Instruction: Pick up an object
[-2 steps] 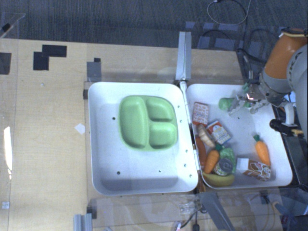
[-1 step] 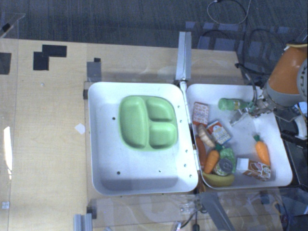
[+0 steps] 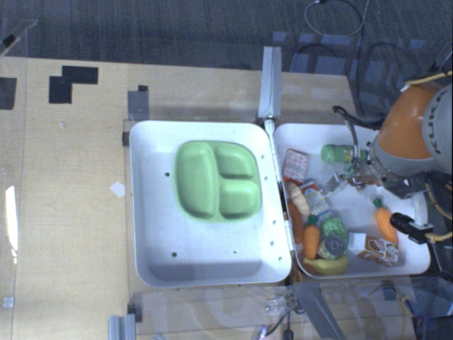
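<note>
A green divided tray [image 3: 216, 180] is being borne in the left bin [image 3: 152, 253], mid-frame. The gripper [image 3: 352, 178] is being lowered over the right bin [image 3: 417, 263], at the frame's right; whether anything is being gripped cannot be told. Carrots [image 3: 311, 241], a banana [image 3: 327, 265], a green bottle [image 3: 337, 153] and small cartons [image 3: 381, 249] are being kept there.

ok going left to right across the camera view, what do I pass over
Left bin → green divided tray → red-and-white packet → green bottle → orange carrot → the arm's orange band.
</note>
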{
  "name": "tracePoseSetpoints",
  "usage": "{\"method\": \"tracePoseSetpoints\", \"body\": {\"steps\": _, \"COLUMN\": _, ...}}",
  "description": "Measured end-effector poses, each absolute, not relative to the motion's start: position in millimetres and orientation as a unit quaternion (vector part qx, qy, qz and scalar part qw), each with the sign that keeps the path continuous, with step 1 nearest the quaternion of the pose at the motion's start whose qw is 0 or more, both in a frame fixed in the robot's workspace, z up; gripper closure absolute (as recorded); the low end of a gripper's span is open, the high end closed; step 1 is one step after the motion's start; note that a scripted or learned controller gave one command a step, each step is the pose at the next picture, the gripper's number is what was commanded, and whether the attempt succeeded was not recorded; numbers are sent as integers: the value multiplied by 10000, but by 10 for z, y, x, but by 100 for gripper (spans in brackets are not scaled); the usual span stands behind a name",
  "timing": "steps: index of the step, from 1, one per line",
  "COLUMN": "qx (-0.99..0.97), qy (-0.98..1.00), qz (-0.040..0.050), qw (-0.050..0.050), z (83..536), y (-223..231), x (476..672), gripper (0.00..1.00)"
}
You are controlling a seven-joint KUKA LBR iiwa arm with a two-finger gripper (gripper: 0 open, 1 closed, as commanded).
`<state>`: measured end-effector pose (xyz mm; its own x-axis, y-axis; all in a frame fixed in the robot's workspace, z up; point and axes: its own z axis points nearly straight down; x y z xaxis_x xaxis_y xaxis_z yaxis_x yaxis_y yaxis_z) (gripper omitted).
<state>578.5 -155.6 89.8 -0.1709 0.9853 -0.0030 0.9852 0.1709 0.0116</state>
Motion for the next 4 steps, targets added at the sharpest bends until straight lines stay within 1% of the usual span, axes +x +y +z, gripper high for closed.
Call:
{"method": "tracePoseSetpoints", "body": {"steps": 1, "qx": 5935, "qy": 8048, "qz": 15, "qw": 29, "z": 1579, "y": -1519, "x": 5197, "gripper": 0}}
{"method": "tracePoseSetpoints", "body": {"steps": 2, "qx": 5828, "qy": 8126, "qz": 12, "qw": 25, "z": 1129, "y": -1592, "x": 4885, "gripper": 0}}
{"method": "tracePoseSetpoints", "body": {"steps": 3, "qx": 4932, "qy": 8699, "qz": 13, "qw": 32, "z": 1398, "y": -1402, "x": 5070, "gripper": 0}}
{"method": "tracePoseSetpoints", "body": {"steps": 4, "qx": 5005, "qy": 8657, "qz": 24, "qw": 91, "z": 907, "y": -1246, "x": 4922, "gripper": 0}}
